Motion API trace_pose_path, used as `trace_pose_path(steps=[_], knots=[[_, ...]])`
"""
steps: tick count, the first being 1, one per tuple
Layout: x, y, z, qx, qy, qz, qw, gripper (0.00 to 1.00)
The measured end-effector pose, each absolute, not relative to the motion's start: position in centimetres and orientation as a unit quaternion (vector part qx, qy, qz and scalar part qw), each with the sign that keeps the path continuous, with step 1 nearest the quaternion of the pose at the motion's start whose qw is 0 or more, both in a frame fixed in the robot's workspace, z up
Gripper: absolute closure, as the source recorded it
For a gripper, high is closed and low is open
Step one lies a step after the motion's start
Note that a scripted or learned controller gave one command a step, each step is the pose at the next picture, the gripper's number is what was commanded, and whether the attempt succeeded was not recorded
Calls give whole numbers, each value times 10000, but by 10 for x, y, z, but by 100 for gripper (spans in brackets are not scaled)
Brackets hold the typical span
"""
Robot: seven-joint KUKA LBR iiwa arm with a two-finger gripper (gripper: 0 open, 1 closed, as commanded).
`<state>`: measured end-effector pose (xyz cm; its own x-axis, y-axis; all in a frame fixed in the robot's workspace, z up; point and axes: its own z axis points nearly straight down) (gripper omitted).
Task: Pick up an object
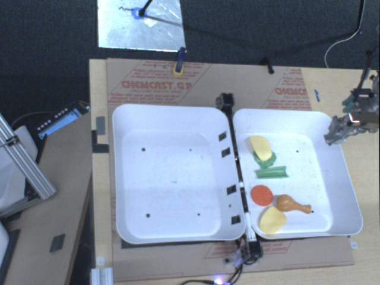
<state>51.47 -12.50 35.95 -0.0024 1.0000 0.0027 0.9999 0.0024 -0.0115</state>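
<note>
Right, my pincer (337, 132) sits at the right bin's (341, 186) far rim holding nothing, its spread unclear to me, so I'd swing it over the drumstick (291, 204) lying near the front, apart enough from the tomato (262, 195) for clean closing.

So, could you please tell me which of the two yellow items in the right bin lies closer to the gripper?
The upper yellow piece, resting on a green item, lies closer to the gripper. The other yellow piece sits at the bin's near edge, beside the toy chicken drumstick.
</note>
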Motion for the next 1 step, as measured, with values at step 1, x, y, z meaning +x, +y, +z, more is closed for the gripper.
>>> trace_pose_path(steps=[1], knots=[[486,-93,528,-7044,-7097,-69,-85,100]])
